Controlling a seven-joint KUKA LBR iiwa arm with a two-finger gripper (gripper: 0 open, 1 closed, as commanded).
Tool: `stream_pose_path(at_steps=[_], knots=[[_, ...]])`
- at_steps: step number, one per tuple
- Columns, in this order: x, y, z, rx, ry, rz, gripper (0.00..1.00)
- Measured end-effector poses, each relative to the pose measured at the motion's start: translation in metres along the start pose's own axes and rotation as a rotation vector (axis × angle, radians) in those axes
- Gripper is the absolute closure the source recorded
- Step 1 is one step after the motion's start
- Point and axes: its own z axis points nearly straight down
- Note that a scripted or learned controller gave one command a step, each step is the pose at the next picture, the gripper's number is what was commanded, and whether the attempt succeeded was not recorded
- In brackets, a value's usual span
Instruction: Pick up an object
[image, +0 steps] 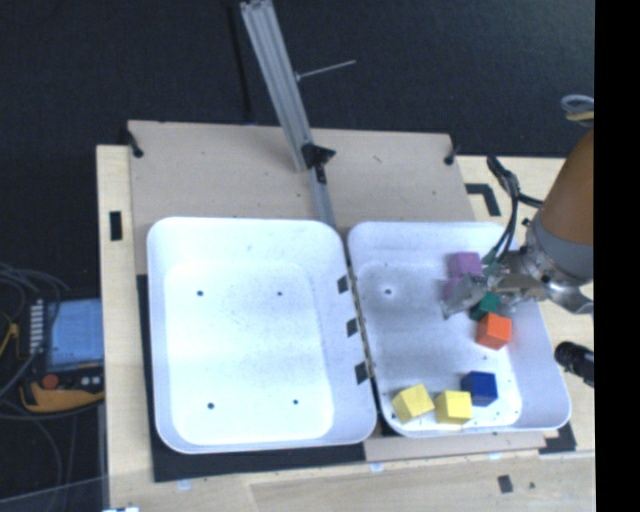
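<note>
Left bin (250, 330) has nothing worth aiming at, so all candidates sit in the right bin (400, 300). Near its front wall: two yellow blocks (413, 402) (455, 405) side by side, then a blue cube (480, 386) just beside the second one. Further back, a purple block (463, 265) near the middle-right, and below it the gripper (470, 300) coming in from the right, low over the bin floor. Something green (489, 303) sits right at the gripper, an orange cube (494, 330) just beside and slightly nearer the front.

Jaw state — cannot tell; the tooling blurs into the purple and green pieces, and nothing is clearly pinched.

Likely step: closing in on the cluster of purple, green and orange. To do it well — pick one target, probably the green piece or the orange cube, centre over it so neighbours aren't nudged, descend straight, close squarely on flat faces, then lift vertically. Crowding is the main risk; a corner grip would likely slip.
</note>
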Motion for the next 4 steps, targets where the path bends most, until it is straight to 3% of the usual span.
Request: stream_pose_path(at_steps=[1,4], knots=[[0.0,0.0,0.0,-0.001,0.0,0.002,0.0],[-0.013,-0.004,0.153,0.001,0.0,0.003,0.0]])
